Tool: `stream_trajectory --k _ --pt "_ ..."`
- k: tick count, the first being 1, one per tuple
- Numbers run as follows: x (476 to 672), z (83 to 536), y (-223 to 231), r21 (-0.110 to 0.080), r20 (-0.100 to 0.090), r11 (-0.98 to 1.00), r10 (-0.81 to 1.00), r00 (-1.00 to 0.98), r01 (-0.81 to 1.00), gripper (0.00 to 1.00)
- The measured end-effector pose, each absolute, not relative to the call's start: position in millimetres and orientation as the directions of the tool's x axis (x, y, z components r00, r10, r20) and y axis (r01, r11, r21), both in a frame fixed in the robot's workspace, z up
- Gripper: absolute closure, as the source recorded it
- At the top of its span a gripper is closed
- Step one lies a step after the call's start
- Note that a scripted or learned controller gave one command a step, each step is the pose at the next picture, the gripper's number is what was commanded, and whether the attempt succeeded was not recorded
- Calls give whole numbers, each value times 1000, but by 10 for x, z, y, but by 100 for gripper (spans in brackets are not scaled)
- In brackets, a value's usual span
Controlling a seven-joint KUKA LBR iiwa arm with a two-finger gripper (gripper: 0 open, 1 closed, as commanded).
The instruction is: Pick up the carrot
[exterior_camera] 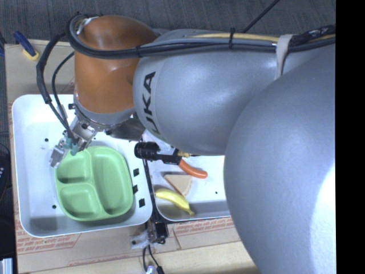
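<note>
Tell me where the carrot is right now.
The carrot lies in the right bin, near its top edge under the arm, just above the bread slice and banana.

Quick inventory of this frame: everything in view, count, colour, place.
bins: 2, white, side by side on the bench
divided plate: 1, green, left bin, three compartments
carrot: 1, orange, right bin, partly under the arm
bread slice: 1, tan, right bin, below the carrot
banana: 1, yellow, right bin, near its front wall
arm: 1, grey with orange band, reaching in from the right
gripper: 1, over the left bin at the plate's upper-left edge
</note>
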State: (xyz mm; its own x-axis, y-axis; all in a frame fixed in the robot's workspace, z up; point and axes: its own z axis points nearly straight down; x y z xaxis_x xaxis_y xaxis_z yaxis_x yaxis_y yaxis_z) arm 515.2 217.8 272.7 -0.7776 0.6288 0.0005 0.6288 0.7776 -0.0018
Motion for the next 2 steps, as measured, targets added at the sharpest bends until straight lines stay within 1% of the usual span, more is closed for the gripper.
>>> stream_trajectory --k 1,2 --pt "5152 2829 2188 -3 0 783 622 -783 622 100" --pt "5296 3691 1595 -1 -1 542 841 -542 841 100"
